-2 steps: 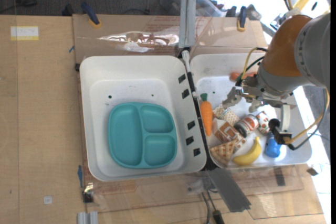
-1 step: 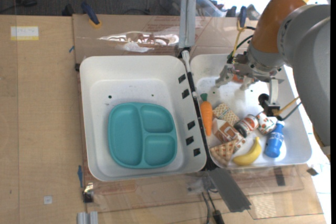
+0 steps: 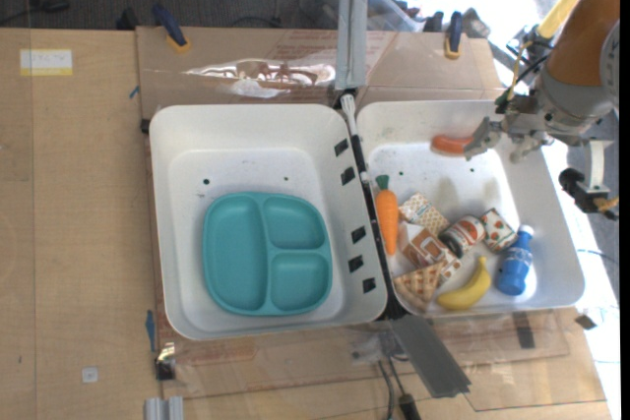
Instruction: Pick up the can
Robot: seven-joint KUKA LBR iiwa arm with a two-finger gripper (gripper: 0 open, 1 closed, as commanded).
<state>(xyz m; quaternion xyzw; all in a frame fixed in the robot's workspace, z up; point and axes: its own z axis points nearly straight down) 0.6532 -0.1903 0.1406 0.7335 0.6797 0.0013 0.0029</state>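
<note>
The can (image 3: pixel 462 234) is small, with a dark red and white label. It lies on its side in the front half of the right bin (image 3: pixel 551 211), among other food items. My gripper (image 3: pixel 499 143) hovers over the bin's back right part, well behind the can and beside an orange-red sausage (image 3: pixel 450 145). Its two fingers stand apart, open, with nothing between them.
Around the can lie a carrot (image 3: pixel 387 216), a banana (image 3: pixel 469 288), a blue bottle (image 3: pixel 514 264), a waffle (image 3: pixel 418 284) and small snack packs (image 3: pixel 425 247). The left bin (image 3: pixel 172 162) holds a teal divided plate (image 3: pixel 266 251). A divider (image 3: pixel 352 182) separates the bins.
</note>
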